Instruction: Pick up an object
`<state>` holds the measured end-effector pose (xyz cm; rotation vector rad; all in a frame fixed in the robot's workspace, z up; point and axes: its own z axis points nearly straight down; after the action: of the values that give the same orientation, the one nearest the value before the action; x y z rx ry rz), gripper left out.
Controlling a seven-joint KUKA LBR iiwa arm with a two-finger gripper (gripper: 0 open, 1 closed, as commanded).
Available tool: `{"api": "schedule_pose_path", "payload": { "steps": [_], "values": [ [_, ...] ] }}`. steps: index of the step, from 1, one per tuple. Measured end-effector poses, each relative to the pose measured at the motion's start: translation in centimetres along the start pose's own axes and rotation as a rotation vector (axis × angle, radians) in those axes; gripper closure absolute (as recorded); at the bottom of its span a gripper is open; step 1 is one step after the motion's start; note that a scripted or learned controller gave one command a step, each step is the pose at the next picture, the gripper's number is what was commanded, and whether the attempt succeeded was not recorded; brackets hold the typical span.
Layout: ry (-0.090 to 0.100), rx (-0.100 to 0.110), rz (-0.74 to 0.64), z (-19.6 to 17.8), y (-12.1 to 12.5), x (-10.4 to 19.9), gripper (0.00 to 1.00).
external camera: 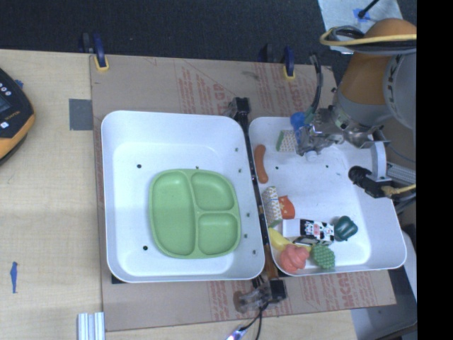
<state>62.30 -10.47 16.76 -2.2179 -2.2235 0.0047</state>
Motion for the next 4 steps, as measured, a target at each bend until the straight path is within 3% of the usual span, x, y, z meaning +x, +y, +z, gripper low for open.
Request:
{"api": "schedule_pose_path", "payload": {
  "steps": [1,2,3,4],
  "values": [
    [0.0,-0.001,0.001,-4.7,-1.4,-9.2,1.0],
    [0.003,0.0,-0.002,-8.7,-5.5,-3.6,1.0],
    [0.003,0.001,-0.002,-8.6,-5.5,-3.6,0.0],
    [0.002,0.005,-0.003,3.9,-2.8,-0.4,0.0]
  ]
}}
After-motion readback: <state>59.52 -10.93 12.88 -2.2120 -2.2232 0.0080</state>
